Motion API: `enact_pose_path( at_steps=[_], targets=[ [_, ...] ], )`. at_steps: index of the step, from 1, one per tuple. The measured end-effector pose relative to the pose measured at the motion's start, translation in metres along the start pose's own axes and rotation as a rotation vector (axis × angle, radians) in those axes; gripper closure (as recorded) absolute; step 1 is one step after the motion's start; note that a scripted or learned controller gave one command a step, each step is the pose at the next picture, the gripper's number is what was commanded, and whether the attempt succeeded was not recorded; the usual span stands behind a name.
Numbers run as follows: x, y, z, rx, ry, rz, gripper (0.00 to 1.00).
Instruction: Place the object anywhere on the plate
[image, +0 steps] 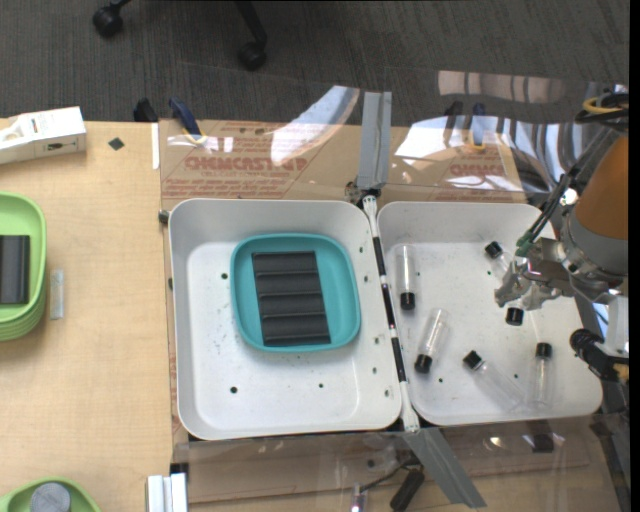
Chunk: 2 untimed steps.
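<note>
Vials, clear plastic tubes with black caps, are the task's candidate objects, and all of them lie in the right bin, none on the plate.

Proceeding left to right. On the wooden tabletop (100, 300) at far left sits a stack of lime-green trays (30, 225). The left white bin (200, 400) holds the teal square plate (345, 300), which carries a dark ribbed insert (290, 295). The plate lies flat, near the bin's centre.

The right white bin (450, 405) holds several vials: one upright-lying vial by the divider (406, 277), long axis running top to bottom of the view; a tilted vial (430, 340) below it; a short vial (484, 368) lying diagonally; another vial (541, 368) near the lower right, axis roughly top to bottom. A loose black cap (493, 250) lies near the upper right.

The gripper (517, 300) hangs over the right half of this bin, with a black cap directly at its tip (514, 317). Whether that cap is between the fingers or merely beneath them cannot be told; the gripper's opening cannot be judged from this view.

Judgement: the plate lies well to the left of the gripper, across the divider between bins. Any transfer must travel leftward over that divider.
</note>
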<state>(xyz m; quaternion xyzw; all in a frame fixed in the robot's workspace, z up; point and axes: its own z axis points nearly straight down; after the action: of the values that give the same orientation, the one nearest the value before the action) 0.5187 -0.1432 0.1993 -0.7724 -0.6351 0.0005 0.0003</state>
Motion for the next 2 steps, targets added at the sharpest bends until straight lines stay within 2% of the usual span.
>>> enact_pose_path(
  at_steps=[1,2],
  targets=[
    [0.000,0.000,0.000,0.000,0.000,0.000,0.00],
    [-0.050,0.004,-0.073,0.001,-0.001,-0.087,0.00]
  ],
)
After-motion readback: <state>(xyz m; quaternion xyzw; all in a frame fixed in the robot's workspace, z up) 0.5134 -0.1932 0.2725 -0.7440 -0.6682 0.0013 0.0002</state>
